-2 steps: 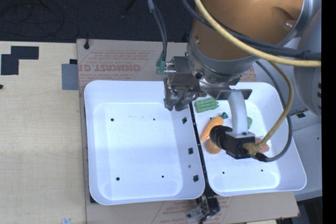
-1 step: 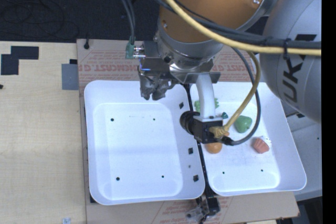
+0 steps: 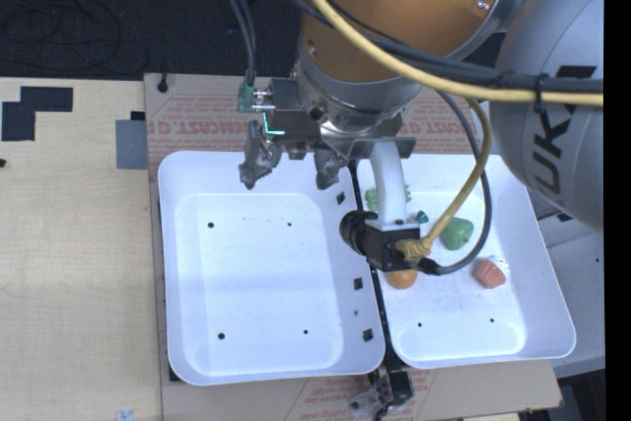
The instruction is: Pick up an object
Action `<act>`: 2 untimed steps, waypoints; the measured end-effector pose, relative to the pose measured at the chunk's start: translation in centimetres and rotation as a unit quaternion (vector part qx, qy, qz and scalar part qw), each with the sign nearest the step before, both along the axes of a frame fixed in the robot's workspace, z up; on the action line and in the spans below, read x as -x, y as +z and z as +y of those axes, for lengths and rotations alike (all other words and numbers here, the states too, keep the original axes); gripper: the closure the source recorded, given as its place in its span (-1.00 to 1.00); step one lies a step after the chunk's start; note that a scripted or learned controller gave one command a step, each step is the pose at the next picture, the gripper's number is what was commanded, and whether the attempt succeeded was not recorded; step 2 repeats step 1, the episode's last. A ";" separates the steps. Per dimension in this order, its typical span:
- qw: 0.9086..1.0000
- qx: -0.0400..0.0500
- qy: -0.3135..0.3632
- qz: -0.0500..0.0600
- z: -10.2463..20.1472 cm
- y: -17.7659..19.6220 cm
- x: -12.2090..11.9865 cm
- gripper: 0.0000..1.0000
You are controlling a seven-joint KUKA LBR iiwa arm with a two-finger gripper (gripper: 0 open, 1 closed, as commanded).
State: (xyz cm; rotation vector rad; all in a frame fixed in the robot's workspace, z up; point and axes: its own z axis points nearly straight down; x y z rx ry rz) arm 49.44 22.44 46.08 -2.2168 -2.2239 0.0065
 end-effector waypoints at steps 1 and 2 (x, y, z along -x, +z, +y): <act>1.000 0.001 0.002 0.002 0.1 0.9 0.0 1.00; 1.000 0.001 0.002 0.002 0.1 0.9 0.0 1.00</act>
